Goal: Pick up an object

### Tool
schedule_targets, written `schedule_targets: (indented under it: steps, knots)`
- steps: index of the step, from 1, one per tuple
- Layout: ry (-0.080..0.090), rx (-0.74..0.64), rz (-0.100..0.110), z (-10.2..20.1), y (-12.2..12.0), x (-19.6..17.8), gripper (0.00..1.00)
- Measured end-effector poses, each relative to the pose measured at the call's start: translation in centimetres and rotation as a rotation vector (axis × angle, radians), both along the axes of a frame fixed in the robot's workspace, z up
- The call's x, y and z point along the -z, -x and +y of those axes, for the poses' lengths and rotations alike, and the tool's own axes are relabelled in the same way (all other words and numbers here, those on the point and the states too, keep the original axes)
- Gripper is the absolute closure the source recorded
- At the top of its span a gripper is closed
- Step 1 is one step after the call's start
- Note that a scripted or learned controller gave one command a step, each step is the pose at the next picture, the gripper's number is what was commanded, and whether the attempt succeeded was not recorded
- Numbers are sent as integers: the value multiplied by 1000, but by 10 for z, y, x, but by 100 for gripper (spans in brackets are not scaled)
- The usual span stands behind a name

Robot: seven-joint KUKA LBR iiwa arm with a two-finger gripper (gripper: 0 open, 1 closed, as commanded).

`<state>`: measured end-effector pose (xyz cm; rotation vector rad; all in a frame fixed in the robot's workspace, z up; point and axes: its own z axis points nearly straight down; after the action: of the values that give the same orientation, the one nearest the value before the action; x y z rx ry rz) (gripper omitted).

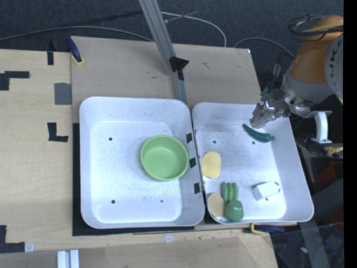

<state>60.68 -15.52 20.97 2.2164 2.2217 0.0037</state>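
two bins; tool above dark green piece, grip unclear; green bowl well apart.

Two shallow white plastic bins, matt, finely speckled with dark flecks. Round light-green plastic bowl: smooth, slight sheen. Pale wooden counter: flat, matt, visible grain, patched with dark tape. Slanting grey metal pole: smooth, dull sheen. Curved dark-green plastic piece appears glossy. Pale yellow oval piece: smooth, matt.
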Motion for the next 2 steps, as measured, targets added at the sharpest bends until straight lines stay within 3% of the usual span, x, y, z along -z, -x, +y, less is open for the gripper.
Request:
schedule_targets:
  steps: [1,2]
  knots:
    - [0,0,0,4,-3,-43,100]
    - [-1,1,3,5,-3,-62,100]
